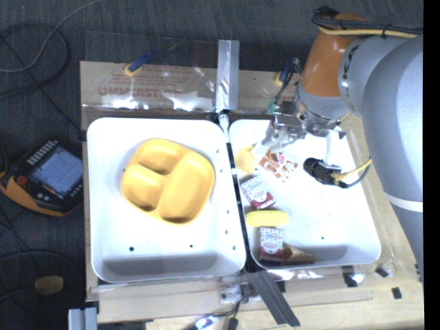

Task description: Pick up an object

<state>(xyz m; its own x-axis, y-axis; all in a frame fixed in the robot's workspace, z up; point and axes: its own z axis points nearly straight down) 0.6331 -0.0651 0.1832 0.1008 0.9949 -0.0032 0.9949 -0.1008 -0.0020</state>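
Dark carpet around a bench [96, 81] with two white bins. Gripper [278, 139] low over upper part of right bin [344, 218], state impossible to tell. Below it: orange-white packet [278, 165], red sachet [258, 192], yellow-capped bottle [270, 236]. Yellow moulded tray [167, 179] at centre of left bin [110, 253].

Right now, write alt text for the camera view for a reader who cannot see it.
The grey arm's end effector hangs over the right bin, above small packets along its left side. The left bin holds a large yellow three-lobed object.
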